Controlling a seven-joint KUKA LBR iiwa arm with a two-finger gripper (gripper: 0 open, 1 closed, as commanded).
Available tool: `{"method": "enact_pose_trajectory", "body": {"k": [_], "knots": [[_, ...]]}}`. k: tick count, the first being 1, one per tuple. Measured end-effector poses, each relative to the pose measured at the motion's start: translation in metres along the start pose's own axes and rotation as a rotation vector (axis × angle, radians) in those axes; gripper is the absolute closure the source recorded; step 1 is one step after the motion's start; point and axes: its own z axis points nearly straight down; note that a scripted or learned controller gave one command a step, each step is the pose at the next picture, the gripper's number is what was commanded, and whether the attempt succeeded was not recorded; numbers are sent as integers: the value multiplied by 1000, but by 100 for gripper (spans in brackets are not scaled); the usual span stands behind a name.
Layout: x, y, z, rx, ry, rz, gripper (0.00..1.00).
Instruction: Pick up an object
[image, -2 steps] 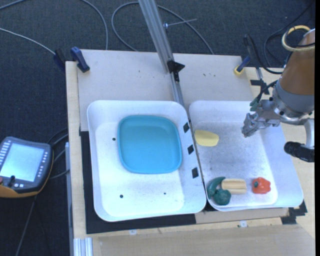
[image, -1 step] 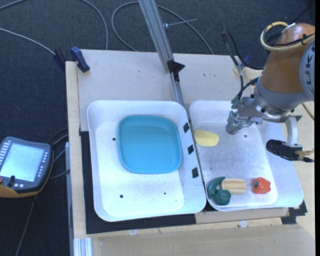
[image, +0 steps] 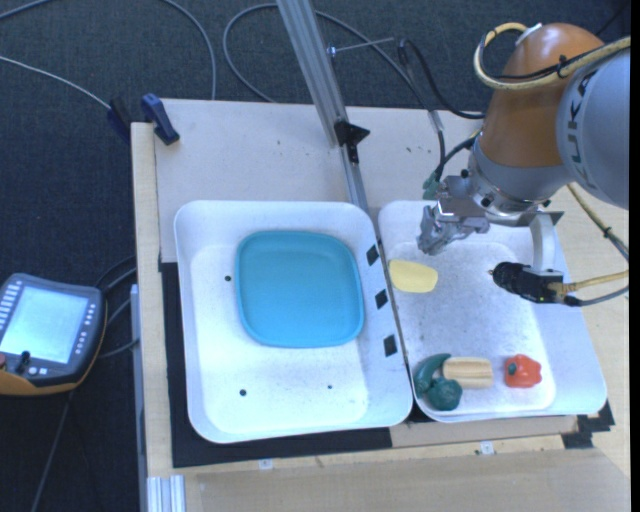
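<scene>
Left bin (image: 200, 300): plate (image: 300, 288) lying in its middle. Right bin (image: 575, 345): lemon-like piece (image: 413, 276) at its left wall, gripper (image: 436, 238) just above it; along the near wall, left to right, leafy vegetable (image: 438, 383), block (image: 467, 372), tomato-like piece (image: 521, 371). Pendant (image: 45, 330) far left, off the bench.

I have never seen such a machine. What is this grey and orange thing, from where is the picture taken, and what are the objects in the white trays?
It is a robot arm, seen by one camera above the bench, looking down at a slant. Its pincer hangs over the right bin, near a yellow piece. At that bin's near edge lie a green toy, a tan block and a red toy pepper. The left bin holds a blue plate. Nothing visible is between the fingers.
</scene>
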Motion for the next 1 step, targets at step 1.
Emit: {"method": "enact_pose_trajectory", "body": {"k": [1], "knots": [[52,10,-8,0,0,0,100]]}}
